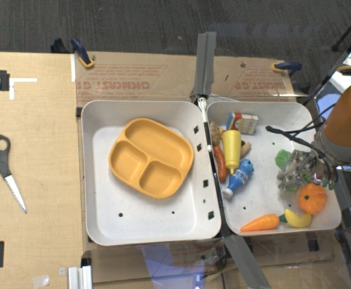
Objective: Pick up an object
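Observation:
My gripper (295,174) hangs low over the right part of the right bin (265,110), beside a green object (283,159) on its left and just above an orange fruit (312,200). Along that bin's left wall lie a yellow mustard bottle (231,149), a blue bottle (238,178), a reddish sausage (220,162) and a small box (245,123). A carrot (260,223) and a yellow banana piece (298,219) rest near the front edge. I see nothing clearly held.
The left bin (97,179) holds a yellow divided plate (151,157). Scissors (3,167) lie on the bench at far left. Blue clamps (82,53) sit at the cardboard's back edge, and dark cables (289,132) trail from the arm across the right bin.

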{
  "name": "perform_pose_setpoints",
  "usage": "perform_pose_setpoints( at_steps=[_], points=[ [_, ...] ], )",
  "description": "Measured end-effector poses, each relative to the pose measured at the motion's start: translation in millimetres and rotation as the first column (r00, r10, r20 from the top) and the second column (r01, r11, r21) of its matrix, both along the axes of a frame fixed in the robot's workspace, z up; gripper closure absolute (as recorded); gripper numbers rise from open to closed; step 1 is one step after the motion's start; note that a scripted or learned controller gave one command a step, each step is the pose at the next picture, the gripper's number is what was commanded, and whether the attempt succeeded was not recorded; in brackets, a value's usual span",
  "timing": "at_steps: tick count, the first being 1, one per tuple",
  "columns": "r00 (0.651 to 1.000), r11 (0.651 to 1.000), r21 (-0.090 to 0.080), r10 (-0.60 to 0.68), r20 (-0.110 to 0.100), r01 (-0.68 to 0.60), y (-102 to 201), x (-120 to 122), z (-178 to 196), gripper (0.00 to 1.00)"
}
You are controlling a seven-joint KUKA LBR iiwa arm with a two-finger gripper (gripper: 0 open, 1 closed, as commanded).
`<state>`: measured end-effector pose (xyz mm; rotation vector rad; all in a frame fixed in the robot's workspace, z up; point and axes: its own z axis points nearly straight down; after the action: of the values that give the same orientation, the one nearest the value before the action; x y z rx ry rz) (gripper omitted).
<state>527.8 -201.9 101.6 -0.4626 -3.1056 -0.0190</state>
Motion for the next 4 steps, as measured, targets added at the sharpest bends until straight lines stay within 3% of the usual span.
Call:
perform_pose_setpoints(
  at_steps=[1,2,3,4],
  points=[
    [1.0,1.0,-0.002,-0.002,0.0,0.002,-1,0,0,0.0],
    [1.0,1.0,-0.003,0.0,0.004,0.0,-1,1,10,1.0],
    [1.0,1.0,-0.003,0.0,0.004,0.0,-1,1,10,0.0],
    [0.997,0.997,-0.013,-0.074,0.006,0.074,-19,33,-8,0.0]
  ],
)
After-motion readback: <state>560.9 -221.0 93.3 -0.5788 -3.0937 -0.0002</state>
